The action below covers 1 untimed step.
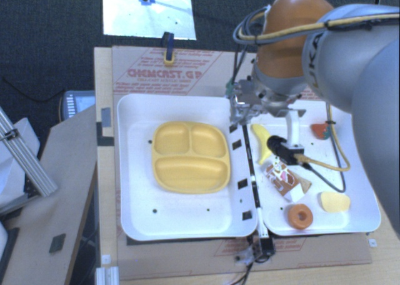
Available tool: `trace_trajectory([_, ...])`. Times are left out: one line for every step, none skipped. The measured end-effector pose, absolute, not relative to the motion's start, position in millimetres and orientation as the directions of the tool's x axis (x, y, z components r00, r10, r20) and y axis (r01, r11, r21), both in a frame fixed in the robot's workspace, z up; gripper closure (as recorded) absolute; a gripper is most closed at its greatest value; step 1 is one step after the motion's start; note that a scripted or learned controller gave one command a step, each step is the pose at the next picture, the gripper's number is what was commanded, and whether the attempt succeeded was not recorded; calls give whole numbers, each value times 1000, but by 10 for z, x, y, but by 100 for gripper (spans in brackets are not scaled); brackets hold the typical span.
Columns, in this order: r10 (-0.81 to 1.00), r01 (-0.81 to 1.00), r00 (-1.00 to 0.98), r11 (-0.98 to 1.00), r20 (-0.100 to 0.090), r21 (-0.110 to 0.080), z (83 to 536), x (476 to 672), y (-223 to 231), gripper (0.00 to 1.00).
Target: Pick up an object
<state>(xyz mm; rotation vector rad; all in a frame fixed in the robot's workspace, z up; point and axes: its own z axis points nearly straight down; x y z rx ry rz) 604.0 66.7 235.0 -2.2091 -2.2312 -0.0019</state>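
While the gripper (240, 118) hangs right over the seam where the two white bins meet, up near their back edge, I honestly can't make out whether it's clamped or let go. The wrist hardware blocks that bit, and nothing shows as being held in it. The grey arm (359, 59) comes in from the right, with its orange band (290, 24) sitting above the wrist.

All the small stuff is in the right bin (359, 215):
- a yellow banana-shaped piece (257, 135) lies just beside the gripper, right along the divider, tilted with its upper end toward the gripper
- a crinkly snack packet (282, 177) in brown, white and red sits nearer the front, close to the banana piece's lower end
- an orange ring (300, 215) sits at the front edge of the bin, just in front of the packet
- a pale yellow chunk (335, 202) is just to the right of the ring, apart from it
- something small and red (320, 130) sits toward the back right, next to the arm. It's too small for me to say what it is

The left bin (134, 152) holds one thing, a yellow divided plate (190, 155) lying flat in the middle. It has two small compartments at the back and one wide one at the front.

Both bins rest on a cardboard sheet (162, 71) with red print — it sticks out behind the left bin.
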Motion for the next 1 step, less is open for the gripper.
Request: trace_trajectory([1000, 1000, -9, 9, 2, -1, 2377, 5839, 1104, 100])
